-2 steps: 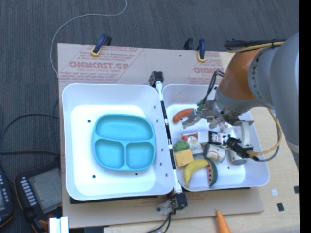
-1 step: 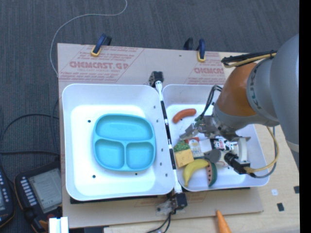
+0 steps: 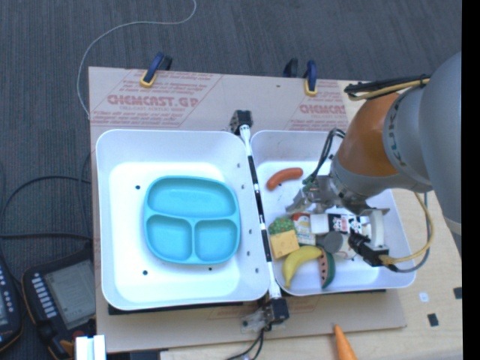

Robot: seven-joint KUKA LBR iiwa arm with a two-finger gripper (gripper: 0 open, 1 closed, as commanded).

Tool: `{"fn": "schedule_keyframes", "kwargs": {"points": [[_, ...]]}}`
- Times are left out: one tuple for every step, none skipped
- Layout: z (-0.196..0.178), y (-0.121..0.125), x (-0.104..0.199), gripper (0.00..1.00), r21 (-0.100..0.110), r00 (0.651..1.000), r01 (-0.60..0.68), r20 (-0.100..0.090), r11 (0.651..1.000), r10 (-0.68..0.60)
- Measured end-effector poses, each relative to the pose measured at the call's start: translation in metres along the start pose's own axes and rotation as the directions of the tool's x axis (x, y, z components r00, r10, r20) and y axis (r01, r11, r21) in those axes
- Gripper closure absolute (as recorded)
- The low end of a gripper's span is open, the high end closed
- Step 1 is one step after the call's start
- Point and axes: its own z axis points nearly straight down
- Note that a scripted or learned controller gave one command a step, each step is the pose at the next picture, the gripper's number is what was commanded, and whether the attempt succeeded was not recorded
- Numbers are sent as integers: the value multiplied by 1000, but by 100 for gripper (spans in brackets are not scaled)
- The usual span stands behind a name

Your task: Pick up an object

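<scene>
White plastic forms both bins; the left bin (image 3: pixel 112 223) holds a blue divided plate (image 3: pixel 192 219). The right bin (image 3: pixel 401 272) holds the pickable things: an orange sausage (image 3: pixel 284 177) near its back, a yellow banana (image 3: pixel 298 262), a yellow sponge block (image 3: pixel 283 243) and a watermelon slice (image 3: pixel 325 268) toward its front. The gripper (image 3: pixel 324 214) hangs low over this pile; its grasp cannot be told.

Toy banana (image 3: pixel 298 262), sausage (image 3: pixel 284 177), cheese wedge (image 3: pixel 283 243), lying in right bin (image 3: pixel 397 276)
</scene>
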Motion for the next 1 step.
{"fn": "schedule_keyframes", "kwargs": {"points": [[-93,-48,72,100,12,1000,1,-2,1000,-1]]}}
